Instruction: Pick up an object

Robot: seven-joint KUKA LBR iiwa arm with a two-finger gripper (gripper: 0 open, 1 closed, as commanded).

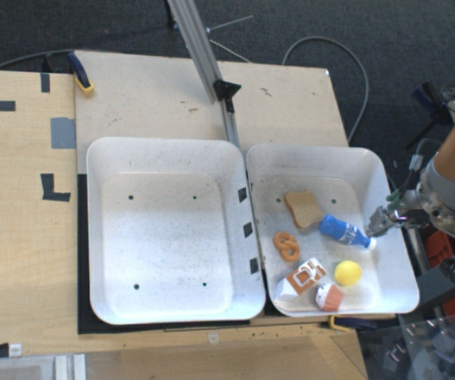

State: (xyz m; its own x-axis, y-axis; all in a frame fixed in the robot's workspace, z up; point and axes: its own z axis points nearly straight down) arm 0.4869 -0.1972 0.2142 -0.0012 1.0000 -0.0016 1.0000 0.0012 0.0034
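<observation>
Table (172, 93): pale wood, carries two shallow white bins side by side on a dark mat.
Left bin (100, 212): speckled floor, nothing lying in it.
Right bin (346, 165): holds all the objects, grouped in its near half.
Bread (303, 208): tan slice, flat near the bin's centre.
Bottle (342, 231): blue with white cap, lying on its side, cap end pointing to the right wall; just right of the bread.
Pretzel (287, 246): orange, flat, below the bread and left of the bottle.
Ball (348, 273): yellow, below the bottle, apart from it.
Box (306, 275): orange and white, tilted, between pretzel and ball.
Cup (329, 296): small, white and pink, on its side, just beside the box, near the front wall.
Arm (449, 180): enters from the right, wrist over the right bin's right rim.
Gripper (383, 222): low at the right wall, tip just beside the bottle's cap end; contact cannot be judged. Whether it is spread or closed cannot be told, too small and dark. Nothing visibly gripped.
Pole (199, 42): grey metal bar, slanting from the top edge down to the gap between the bins.
Clamp (81, 74): blue and yellow, at the table's far left corner.
</observation>
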